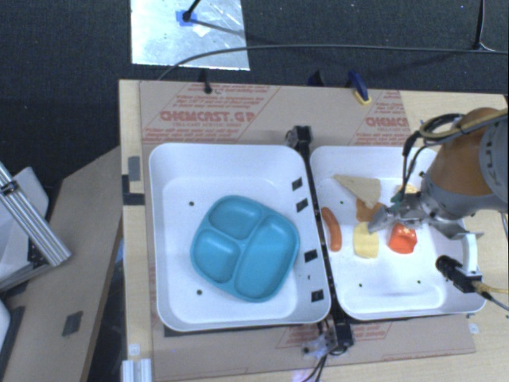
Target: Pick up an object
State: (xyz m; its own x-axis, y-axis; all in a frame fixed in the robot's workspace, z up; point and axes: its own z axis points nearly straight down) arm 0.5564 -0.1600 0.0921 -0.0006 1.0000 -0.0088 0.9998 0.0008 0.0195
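Observation:
My gripper [391,216] reaches in from the right over the right bin [398,301]. Just below its tip lies a red-orange object [403,239]. A pale yellow piece [366,242] lies to the gripper's lower left, and a small brown piece [364,210] sits right beside its left end. An orange sausage [332,228] lies near the bin's left wall. A tan wedge [359,186] rests toward the back of the bin. I see nothing lifted off the bin floor.
The left bin [183,181] holds a blue divided plate [245,247]. A black divider with clips [312,213] runs between the bins. The grey arm with its orange band [465,165] and cables covers the right bin's right side.

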